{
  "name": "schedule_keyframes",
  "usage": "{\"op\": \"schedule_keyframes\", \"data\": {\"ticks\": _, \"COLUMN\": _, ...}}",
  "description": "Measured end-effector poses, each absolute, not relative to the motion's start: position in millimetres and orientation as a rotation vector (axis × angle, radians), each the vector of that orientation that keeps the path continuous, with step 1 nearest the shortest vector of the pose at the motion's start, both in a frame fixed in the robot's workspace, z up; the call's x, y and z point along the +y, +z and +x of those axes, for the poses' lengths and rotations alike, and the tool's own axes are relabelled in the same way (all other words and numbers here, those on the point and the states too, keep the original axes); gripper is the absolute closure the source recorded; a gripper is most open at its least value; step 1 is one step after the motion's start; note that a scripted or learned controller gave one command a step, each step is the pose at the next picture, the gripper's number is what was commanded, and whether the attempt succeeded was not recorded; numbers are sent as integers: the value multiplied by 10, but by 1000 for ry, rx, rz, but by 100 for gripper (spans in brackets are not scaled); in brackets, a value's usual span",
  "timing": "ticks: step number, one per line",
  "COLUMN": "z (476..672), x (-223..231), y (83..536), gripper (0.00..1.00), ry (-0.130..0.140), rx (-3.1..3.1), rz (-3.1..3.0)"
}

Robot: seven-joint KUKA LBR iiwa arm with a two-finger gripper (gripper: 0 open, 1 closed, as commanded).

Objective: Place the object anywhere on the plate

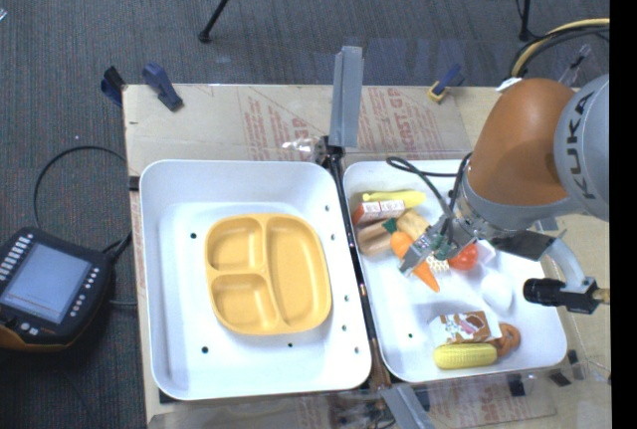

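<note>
The gripper (pixel 426 251) sits right of centre in the right bin (pixel 542 349); its grip seems to pinch one orange carrot (pixel 429 274), though the view is poor. Around it lie two corn cobs, one tomato. One yellow plate (pixel 267 273) rests in the left bin (pixel 169 218), on the desk (pixel 239 118).

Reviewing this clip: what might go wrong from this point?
The hand sits low in the right bin among crowded toy food: the carrot, tomato and hot dog lie pressed together, so it may nudge or grab a neighbour. The yellow plate is in the left bin, so anything loosely gripped could drop crossing the rims.
</note>
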State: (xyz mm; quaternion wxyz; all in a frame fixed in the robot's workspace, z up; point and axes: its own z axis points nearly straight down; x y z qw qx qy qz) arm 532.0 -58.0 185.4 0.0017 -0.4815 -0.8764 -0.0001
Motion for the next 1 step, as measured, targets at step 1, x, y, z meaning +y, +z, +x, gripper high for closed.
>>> {"op": "schedule_keyframes", "data": {"ticks": 1, "z": 5320, "x": -581, "y": 1854, "gripper": 0, "ry": 0, "rx": -2750, "rz": -1511}}
